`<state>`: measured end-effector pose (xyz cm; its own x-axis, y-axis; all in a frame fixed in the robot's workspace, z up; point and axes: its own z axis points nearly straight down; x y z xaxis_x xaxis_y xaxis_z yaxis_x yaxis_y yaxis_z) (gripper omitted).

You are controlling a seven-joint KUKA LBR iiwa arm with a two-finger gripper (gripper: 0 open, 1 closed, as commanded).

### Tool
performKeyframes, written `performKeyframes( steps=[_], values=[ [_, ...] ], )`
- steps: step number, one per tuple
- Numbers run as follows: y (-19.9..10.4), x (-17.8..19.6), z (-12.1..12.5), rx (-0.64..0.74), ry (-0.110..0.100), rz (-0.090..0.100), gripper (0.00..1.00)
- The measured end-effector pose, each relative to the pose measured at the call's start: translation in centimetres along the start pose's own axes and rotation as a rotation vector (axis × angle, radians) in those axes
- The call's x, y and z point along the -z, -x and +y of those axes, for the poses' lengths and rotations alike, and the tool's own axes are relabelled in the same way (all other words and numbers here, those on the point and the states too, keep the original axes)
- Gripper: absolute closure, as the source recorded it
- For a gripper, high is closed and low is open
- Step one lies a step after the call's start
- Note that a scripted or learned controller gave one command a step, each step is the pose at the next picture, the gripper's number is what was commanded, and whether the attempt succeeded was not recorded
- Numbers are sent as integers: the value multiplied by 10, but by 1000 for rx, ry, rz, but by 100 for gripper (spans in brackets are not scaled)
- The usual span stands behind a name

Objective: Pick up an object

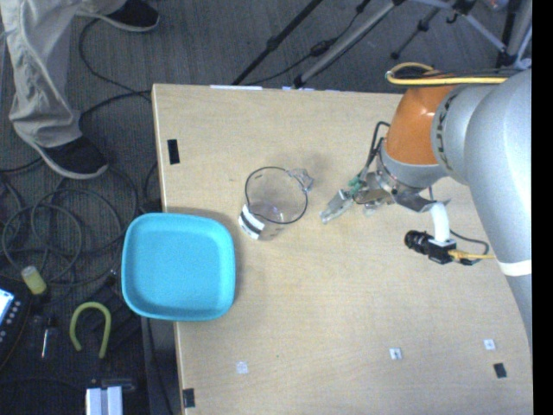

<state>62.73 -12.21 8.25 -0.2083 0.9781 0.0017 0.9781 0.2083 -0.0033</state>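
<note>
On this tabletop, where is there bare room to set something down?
The widest bare stretch is the near part of the table, below the clear cup and right of the blue plate. The far strip above the cup is bare too. It is crowded between the cup and the gripper.

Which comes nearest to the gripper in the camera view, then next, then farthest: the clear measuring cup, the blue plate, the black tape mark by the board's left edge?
From the gripper:
1. Clear measuring cup, just to its left in view.
2. Blue plate, farther left, overhanging the board's edge.
3. Black tape mark, near the far left edge.
</note>
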Motion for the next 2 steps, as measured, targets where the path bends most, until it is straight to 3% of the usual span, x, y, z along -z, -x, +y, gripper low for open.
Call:
performKeyframes(
  steps=[1, 2],
  values=[
    [-15, 1, 45, -37, 2, -3, 0],
    [-14, 10, 45, -36, 0, -6, 100]
  ],
)
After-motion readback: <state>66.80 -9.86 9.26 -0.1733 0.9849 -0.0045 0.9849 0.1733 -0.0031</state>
